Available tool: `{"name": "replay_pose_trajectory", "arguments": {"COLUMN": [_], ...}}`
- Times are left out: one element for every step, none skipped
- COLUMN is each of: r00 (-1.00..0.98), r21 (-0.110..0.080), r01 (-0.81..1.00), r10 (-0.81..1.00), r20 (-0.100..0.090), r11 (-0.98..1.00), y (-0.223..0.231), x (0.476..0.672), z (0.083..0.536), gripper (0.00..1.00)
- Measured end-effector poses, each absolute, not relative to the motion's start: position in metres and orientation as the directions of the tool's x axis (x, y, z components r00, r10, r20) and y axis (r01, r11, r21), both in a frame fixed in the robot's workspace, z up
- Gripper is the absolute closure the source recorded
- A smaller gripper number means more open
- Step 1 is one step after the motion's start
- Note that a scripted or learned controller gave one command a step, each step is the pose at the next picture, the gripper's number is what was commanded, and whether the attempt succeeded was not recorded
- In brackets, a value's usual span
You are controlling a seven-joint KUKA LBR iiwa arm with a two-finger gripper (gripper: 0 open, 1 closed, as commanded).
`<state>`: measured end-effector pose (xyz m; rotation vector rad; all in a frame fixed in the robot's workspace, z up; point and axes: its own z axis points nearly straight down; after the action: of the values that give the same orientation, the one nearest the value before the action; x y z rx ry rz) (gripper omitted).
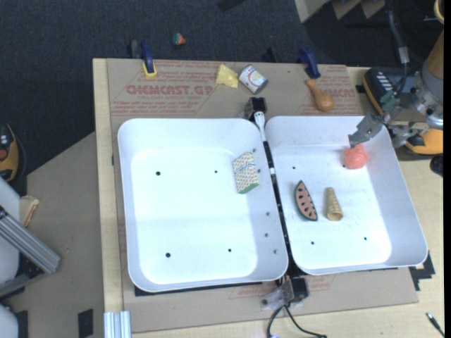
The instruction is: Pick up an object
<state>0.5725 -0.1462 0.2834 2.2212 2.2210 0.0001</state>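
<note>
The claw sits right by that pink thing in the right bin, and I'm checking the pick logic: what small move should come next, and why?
Probably a short drop straight down onto the pink object. The claw hangs just above and to the upper right of it, with nothing seen between its fingers. The watermelon slice and cone lie farther off in the same bin.

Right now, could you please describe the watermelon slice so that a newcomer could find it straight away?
Look in the right-hand white bin, near its left wall. The watermelon slice lies flat there, just left of a tan cone. It alone is a dark-edged red crescent with black seeds; the pink ball sits farther back.
</note>
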Motion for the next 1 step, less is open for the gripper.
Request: {"name": "replay_pose_trajectory", "arguments": {"r00": [0.004], "r21": [-0.010], "r01": [1.000], "r10": [1.000], "r20": [0.003], "r11": [-0.004], "y": [-0.1659], "x": [0.5133], "z": [0.1973], "gripper": [0.00]}}
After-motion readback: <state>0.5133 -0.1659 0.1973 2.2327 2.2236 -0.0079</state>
